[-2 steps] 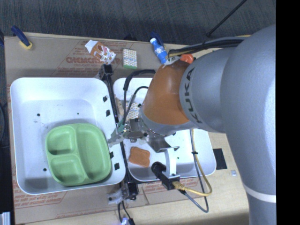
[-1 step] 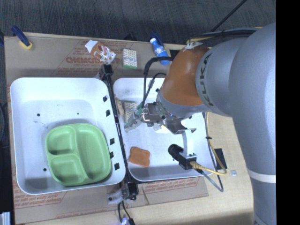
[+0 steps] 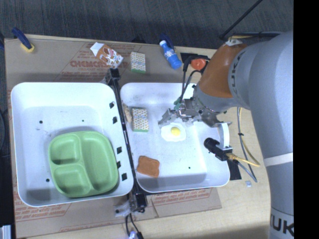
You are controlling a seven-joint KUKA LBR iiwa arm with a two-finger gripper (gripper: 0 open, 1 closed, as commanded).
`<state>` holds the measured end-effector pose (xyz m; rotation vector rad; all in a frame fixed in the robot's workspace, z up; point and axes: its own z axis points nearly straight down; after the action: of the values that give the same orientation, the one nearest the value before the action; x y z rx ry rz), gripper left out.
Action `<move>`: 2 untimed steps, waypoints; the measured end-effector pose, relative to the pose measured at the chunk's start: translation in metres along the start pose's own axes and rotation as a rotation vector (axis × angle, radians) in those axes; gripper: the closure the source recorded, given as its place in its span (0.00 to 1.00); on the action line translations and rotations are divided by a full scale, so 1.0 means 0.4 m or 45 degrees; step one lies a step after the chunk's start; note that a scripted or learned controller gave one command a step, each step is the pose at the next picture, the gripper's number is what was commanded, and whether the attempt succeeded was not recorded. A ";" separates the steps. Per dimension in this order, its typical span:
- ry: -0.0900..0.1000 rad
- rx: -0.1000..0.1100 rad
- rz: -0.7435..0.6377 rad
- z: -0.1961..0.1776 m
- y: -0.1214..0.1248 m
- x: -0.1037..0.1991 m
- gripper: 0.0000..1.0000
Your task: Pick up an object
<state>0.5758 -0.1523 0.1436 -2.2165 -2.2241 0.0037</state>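
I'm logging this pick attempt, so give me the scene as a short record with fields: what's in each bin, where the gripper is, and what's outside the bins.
left bin: green three-compartment plastic plate
right bin: toy fried egg, brown toast-like piece, yellow-green patterned sponge block
gripper: low over the right bin, just above the egg
held object: none seen between the jaws
outside bins, far edge: blue bottle, snack packet, second patterned block

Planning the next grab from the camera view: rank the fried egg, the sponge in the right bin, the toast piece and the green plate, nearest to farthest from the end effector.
1. fried egg, right bin, just below the end effector.
2. sponge, same bin's left side.
3. toast piece, bin's lower part.
4. green plate, left bin.
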 end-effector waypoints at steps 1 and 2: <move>0.003 -0.003 -0.003 -0.122 0.010 0.171 0.00; 0.000 -0.004 -0.004 -0.167 0.185 0.110 0.00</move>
<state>0.6498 -0.1082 0.2100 -2.2149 -2.2291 -0.0003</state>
